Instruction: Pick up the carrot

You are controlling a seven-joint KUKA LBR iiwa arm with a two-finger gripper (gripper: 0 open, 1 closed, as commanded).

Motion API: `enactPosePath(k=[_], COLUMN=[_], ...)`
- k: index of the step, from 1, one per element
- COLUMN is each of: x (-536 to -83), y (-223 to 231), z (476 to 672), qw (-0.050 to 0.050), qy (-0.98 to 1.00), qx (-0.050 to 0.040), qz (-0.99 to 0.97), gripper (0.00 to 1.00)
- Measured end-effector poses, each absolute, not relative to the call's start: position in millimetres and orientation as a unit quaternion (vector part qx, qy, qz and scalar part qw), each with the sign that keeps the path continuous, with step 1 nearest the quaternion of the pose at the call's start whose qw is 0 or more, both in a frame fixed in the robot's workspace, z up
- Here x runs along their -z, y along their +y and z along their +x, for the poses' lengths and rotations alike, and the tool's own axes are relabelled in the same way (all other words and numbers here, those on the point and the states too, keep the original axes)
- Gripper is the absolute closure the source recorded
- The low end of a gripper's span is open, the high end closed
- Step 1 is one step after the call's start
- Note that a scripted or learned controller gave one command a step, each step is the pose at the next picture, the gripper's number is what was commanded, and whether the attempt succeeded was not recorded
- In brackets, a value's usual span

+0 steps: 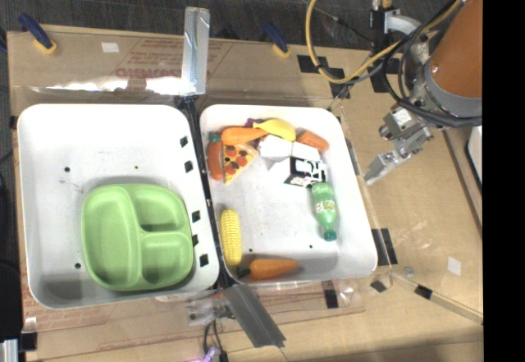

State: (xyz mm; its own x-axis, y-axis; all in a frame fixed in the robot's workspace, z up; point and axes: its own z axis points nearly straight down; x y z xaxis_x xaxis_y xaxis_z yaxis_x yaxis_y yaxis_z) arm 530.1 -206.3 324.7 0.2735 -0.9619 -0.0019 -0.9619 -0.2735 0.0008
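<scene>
We see the carrot (pixel 271 268) lying on its side along the near wall of the right-hand bin (pixel 358 225), its pointed end toward the right and its thick end almost touching the lower tip of the corn cob (pixel 231 236). Our hand (pixel 394 154) hangs outside that bin, over the counter (pixel 426 245) to the right of the bin's far corner, well apart from the carrot; it has hold of nothing, but at this angle we cannot tell how wide it stands. The step in hand, as we judge it, is the approach: we must carry the hand across the bin toward its near edge and bring it down over the carrot's middle. To do it well we should turn the wrist so the hand closes across the carrot's short width, not along its length. The bin wall is close on the near side, so we should expect little room there and come down straight, not at a slant. We should aim right of the corn so we do not pinch both, and pass clear of the green bottle (pixel 324 208) standing between us and the target. The green tray (pixel 138 235) in the left bin (pixel 49 139) plays no part.
</scene>
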Motion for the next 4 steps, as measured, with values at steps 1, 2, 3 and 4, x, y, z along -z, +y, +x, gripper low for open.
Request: enactPosePath(k=[1,2,3,4], x=[-335,-297,-287,-229], y=[-203,-201,-176,-119], z=[582.3,507.8,551.8,615.7], qw=[0.001,0.001,0.002,0.003], qy=[0.401,0.386,0.315,0.233], qx=[-0.0003,-0.0027,-0.0008,-0.0032], qz=[-0.916,-0.922,-0.949,-0.972], gripper=[1.0,1.0,1.0,1.0])
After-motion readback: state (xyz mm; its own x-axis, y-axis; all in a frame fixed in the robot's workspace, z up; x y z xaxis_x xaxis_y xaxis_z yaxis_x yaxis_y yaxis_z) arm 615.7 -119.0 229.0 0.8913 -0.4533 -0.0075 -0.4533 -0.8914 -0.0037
